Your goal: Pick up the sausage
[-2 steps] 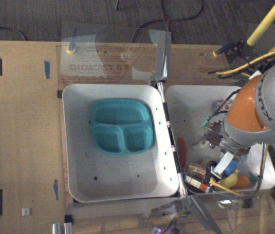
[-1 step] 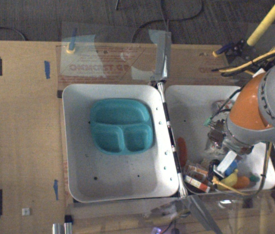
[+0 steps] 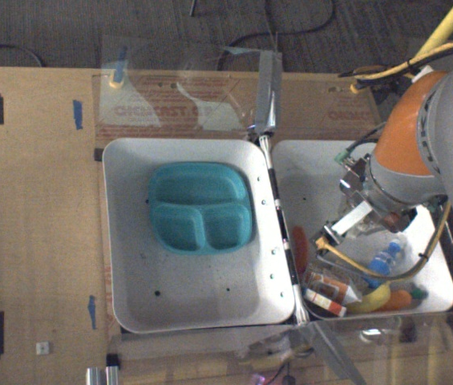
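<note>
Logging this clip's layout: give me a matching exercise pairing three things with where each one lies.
1 sausage
2 teal tray
3 banana

A in the left bin
B by the front wall of the right bin
C along the left wall of the right bin

Pairs: 1-C, 2-A, 3-B

The arm (image 3: 430, 127) runs off the right edge and covers much of the right bin (image 3: 308, 175), the clear bottle (image 3: 387, 257) lies partly under it, the label on the small container (image 3: 327, 286) is too blurred to read, and the near end of the sausage (image 3: 299, 247) blurs into that container.
</note>
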Controlling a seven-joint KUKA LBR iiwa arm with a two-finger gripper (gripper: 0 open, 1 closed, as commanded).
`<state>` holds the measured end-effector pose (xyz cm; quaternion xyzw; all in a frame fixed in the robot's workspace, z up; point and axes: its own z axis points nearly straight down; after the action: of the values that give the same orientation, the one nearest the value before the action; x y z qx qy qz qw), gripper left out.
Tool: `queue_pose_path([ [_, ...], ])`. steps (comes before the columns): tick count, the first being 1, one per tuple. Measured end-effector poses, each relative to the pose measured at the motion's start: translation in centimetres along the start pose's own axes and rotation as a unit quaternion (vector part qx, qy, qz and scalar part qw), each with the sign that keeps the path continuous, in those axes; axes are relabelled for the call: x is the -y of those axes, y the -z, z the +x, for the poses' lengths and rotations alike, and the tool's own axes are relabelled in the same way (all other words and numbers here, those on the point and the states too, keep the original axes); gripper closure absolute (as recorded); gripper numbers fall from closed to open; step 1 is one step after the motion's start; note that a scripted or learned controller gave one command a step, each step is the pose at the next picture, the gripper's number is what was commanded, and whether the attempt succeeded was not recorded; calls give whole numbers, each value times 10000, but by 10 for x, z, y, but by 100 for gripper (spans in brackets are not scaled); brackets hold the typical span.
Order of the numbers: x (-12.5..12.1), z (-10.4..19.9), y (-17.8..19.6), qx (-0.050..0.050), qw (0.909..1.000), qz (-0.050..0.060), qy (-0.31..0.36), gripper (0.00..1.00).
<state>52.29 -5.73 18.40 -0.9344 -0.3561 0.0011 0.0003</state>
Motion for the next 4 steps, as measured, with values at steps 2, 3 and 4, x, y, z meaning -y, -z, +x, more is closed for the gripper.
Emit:
queue_pose_path([
  [2,45,6,5,-6,9929,12,1191,100],
  [3,110,58,0,3,9630,14,2694,100],
  [4,71,29,113,1,9875,-5,1574,100],
])
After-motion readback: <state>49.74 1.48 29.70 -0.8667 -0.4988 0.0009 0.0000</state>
